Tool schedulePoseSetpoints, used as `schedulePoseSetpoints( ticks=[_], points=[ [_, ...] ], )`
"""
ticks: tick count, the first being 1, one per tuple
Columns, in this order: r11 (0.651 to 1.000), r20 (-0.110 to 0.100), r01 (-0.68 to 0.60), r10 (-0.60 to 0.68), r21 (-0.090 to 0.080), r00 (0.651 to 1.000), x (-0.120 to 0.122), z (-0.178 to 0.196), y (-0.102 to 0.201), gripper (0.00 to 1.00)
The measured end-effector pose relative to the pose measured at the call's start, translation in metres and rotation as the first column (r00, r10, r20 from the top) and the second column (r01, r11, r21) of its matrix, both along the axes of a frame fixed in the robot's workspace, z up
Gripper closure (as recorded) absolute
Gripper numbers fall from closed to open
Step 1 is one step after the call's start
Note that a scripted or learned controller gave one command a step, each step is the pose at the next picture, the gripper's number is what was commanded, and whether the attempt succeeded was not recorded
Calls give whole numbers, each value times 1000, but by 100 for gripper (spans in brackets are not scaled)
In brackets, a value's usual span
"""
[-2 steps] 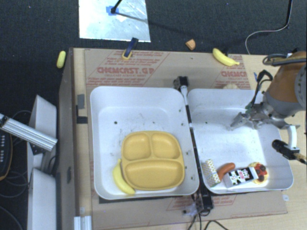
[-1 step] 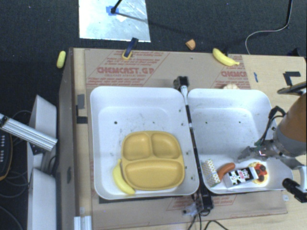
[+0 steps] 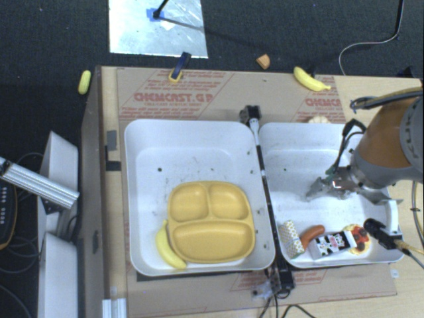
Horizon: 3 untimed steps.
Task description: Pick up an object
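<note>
over the right bin (image 3: 291,144), near its middle, hung the gripper (image 3: 322,187), reaching in from the arm (image 3: 391,144) at the right edge. its metal fingers pointed left and down toward the bin floor, and nothing could be seen between them; how far apart they stood could not be told from this angle. below the gripper, along the bin's near wall, lay a row of small things: a pale ridged block (image 3: 291,236) furthest to its lower left, a sausage (image 3: 313,232) just beside that, then a black-and-white patterned box (image 3: 330,243) and a round red-and-yellow toy (image 3: 356,238) almost straight beneath the wrist. all of these were apart from the fingers. far to the gripper's left, in the left bin (image 3: 152,151), sat a yellow divided tray (image 3: 211,220) with a banana (image 3: 167,249) touching its lower left edge. above the gripper, past the bins on the cardboard, lay another banana (image 3: 310,79).
</note>
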<state>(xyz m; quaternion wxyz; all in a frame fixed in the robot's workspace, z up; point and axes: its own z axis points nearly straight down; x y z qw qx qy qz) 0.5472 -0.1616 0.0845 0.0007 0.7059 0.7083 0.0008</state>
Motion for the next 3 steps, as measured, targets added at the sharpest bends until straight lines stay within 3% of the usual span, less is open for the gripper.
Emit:
schedulePoseSetpoints(
  ticks=[1, 2, 3],
  points=[
    [1000, 2, -1, 1, -1, 1000, 122, 1, -7, 0],
    [1000, -1, 1, -1, -1, 1000, 41, 0, -46, 0],
    [1000, -2, 3, -3, 0, 1000, -27, 0, -30, 0]
  ],
)
